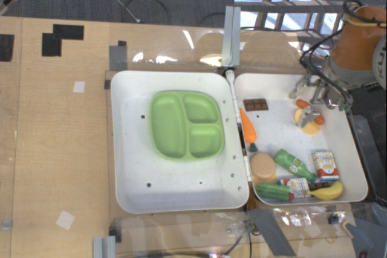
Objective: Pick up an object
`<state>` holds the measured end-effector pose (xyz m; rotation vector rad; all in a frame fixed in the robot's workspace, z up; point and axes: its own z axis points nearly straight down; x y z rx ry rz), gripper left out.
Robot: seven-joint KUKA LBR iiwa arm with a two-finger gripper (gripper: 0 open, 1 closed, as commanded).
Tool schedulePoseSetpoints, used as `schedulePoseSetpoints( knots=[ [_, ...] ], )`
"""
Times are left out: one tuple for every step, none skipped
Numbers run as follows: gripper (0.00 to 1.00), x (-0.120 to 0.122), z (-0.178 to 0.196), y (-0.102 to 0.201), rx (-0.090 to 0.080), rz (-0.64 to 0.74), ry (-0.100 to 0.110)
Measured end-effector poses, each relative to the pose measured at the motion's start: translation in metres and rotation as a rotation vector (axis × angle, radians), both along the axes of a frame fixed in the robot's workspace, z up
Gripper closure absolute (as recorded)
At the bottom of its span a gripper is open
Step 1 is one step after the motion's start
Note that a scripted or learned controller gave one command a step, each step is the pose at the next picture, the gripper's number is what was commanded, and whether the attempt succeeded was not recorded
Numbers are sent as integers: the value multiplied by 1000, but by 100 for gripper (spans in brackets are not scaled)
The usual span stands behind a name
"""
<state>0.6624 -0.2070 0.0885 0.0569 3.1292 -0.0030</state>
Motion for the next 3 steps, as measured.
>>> schedulePoseSetpoints(
  knots=[
    [0,-13,0,55,4,-63,0],
    [0,-29,0,7,-4,347,2],
    [100,-24,16,9,-7,348,-16]
  ],
)
